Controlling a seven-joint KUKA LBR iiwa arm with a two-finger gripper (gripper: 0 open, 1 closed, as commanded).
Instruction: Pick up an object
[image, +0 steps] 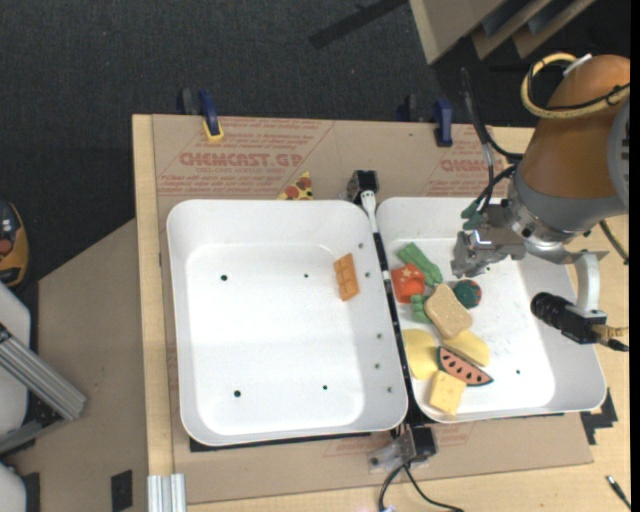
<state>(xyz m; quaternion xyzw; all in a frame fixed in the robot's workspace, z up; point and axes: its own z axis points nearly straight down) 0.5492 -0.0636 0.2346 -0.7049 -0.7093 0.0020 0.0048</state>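
Note:
The right bin (560, 390) holds a heap of toy food: a green pepper-like piece (420, 262), a red tomato (407, 284), a tan bread piece (449, 311), a dark green round piece (467, 293), yellow pieces (422, 352) and a watermelon slice (465, 366). A lone orange waffle-like block (346, 276) lies in the left bin (270, 330) near its right wall. My gripper (470, 262) hangs low over the right bin's upper middle, just above the dark green piece and right of the pepper. Its fingertips are too dark and small to read.
The arm's orange band and grey wrist (575, 150) loom over the right bin's upper right corner. A black cable part (565, 317) sticks out over the bin's right side. Blue clamps (210, 112) hold the cardboard's far edge.

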